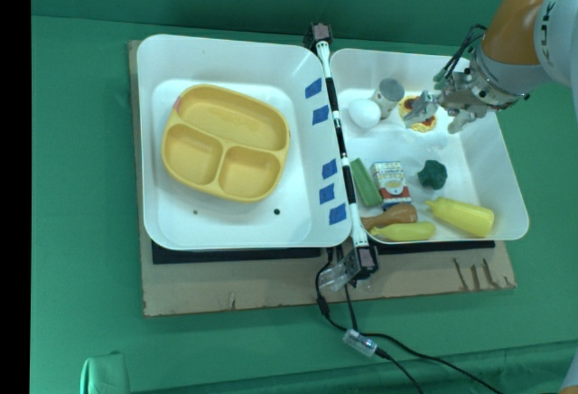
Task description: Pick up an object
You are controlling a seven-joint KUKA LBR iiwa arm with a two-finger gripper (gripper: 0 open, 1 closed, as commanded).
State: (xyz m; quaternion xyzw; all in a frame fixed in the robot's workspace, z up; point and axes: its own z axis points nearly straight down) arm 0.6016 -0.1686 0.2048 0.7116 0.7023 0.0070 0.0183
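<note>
The right bin [506, 168] holds several toy foods. Along its back sit a white egg [365, 114], a grey cup [390, 94] and a small yellow-and-red piece [421, 122]. Further forward lie a green broccoli [432, 173], a small carton [390, 181], a green stick [365, 182], an orange-brown drumstick [390, 217], a banana [406, 232] and a yellow bottle [462, 216]. My gripper [440, 112] hangs open over the back of this bin. Its left finger [419, 108] is over the yellow-and-red piece, its right finger [461, 117] over bare bin floor. Nothing is between them.
The left bin [153, 202] holds a yellow three-compartment plate [226, 141]. A black-and-white divider bar [336, 126] with blue tape marks runs between the bins. Cables [361, 342] trail off the front of the cardboard base.
</note>
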